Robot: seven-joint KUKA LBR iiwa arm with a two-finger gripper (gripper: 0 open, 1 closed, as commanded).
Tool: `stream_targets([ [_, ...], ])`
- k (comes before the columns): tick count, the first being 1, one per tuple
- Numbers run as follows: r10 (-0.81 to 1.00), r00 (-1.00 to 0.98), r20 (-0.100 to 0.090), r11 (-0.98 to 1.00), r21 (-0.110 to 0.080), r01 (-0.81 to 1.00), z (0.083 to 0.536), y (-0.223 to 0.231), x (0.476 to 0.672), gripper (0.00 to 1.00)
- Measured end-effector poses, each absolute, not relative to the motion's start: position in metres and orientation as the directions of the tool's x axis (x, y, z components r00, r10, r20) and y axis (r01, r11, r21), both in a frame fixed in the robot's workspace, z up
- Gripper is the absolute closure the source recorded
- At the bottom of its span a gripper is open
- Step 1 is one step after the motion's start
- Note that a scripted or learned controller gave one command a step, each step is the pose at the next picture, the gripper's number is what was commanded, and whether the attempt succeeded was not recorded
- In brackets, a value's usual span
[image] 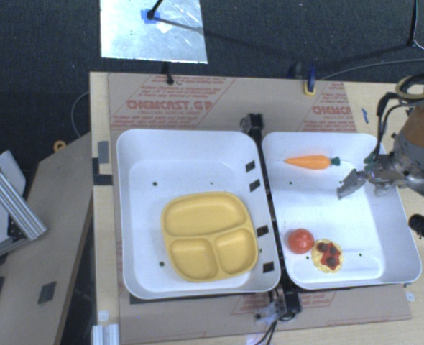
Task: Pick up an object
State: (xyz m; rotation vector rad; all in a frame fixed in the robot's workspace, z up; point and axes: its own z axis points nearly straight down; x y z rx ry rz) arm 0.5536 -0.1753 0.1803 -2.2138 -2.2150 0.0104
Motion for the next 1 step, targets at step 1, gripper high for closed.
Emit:
stream_targets([
  [1, 1.000, -0.004, 0.000, 0.004, 0.001, 1.000, 0.1876, -0.1748, 0.5568, 0.00],
])
